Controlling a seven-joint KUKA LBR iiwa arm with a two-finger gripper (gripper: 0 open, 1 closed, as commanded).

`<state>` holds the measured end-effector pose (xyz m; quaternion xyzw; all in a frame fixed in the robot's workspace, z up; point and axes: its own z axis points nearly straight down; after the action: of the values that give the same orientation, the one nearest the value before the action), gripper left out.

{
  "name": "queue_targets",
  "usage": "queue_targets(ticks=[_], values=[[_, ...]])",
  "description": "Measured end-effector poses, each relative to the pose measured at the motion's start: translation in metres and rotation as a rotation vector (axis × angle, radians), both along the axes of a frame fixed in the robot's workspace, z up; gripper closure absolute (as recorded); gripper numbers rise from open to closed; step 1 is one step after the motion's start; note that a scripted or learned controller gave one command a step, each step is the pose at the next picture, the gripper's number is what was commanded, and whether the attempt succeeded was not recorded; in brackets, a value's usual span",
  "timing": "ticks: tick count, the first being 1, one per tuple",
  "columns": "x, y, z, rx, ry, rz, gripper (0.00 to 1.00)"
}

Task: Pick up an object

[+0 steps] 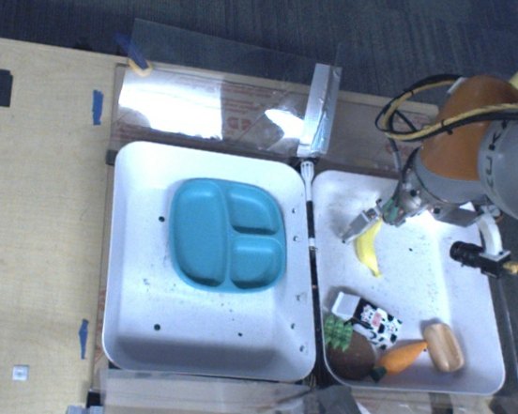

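My gripper (pixel 373 222) hangs over the upper left part of the right bin (pixel 473 305), at the end of the grey arm that comes in from the right. A small yellow banana (pixel 368 254) lies on the bin floor directly below the gripper, its upper end at the gripper's tip. Whether they touch I cannot tell. Along the bin's near edge lie a black-and-white cow-patterned toy (pixel 374 323), an orange carrot (pixel 402 357), a tan bread roll (pixel 443 346) and a brown item with a green top (pixel 346 348).
The left bin (pixel 132 308) holds a blue divided plate (pixel 229 235). A raised rim (pixel 307 255) separates the two bins. Yellow and black cables loop over the arm's wrist (pixel 414 108) above the right bin's far edge.
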<state>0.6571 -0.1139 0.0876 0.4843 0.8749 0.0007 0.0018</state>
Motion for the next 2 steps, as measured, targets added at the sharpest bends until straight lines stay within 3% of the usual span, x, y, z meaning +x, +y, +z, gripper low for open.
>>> queue_targets(ticks=[1,2], values=[[0.0018,0.0378,0.1011,-0.002,-0.008,0.246,0.00],[0.0005,0.0378,0.0980,-0.001,-0.002,0.246,0.00]])
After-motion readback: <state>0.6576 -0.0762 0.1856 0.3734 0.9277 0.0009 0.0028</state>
